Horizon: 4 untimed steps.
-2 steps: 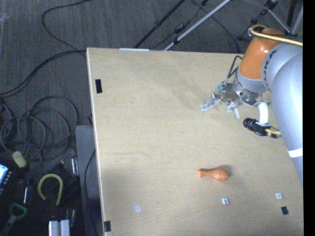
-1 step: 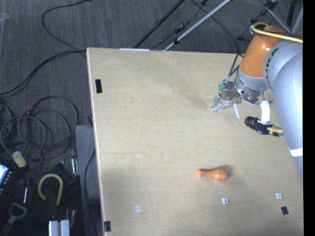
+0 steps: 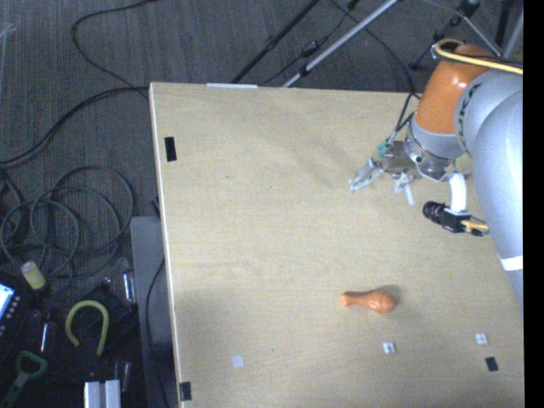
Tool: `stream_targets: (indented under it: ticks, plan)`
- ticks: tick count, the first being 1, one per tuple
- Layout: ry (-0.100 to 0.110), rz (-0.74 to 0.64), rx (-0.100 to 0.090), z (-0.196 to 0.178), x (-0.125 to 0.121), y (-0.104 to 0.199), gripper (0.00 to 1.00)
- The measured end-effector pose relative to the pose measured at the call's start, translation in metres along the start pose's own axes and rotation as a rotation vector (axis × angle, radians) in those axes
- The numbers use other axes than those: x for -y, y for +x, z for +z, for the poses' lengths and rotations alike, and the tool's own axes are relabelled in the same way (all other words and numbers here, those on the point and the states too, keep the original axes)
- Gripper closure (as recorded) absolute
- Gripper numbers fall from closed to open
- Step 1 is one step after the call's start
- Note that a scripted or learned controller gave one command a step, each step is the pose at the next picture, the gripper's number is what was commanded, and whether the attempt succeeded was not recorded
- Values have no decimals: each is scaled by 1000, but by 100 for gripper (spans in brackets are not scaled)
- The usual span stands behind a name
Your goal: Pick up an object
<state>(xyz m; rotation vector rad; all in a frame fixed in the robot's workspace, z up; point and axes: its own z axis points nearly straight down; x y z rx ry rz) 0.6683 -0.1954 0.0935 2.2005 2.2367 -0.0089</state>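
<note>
Gripper [image 3: 384, 179] hovers near tabletop [image 3: 255, 228] right edge, fingers spread apart, nothing between them. Orange pear-shaped object [image 3: 371, 300] lies well apart, toward near edge.

Pale wood counter [image 3: 272, 228], dark carpet floor [image 3: 76, 49], looping black cables [image 3: 64, 219] at left, green hook [image 3: 87, 321], metal stand poles [image 3: 357, 24] beyond
</note>
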Motion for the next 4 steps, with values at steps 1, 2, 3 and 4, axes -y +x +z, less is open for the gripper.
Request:
stream_targets:
  ticks: [1, 2, 3, 4]
  plan:
    - [-3, -313, -3, -17, 0, -28, 0]
    - [-6, -723, -6, 9, -1, 3, 0]
    - [-12, -722, -8, -1, -2, 4, 100]
    - [-6, -588, -6, -73, 5, 35, 100]
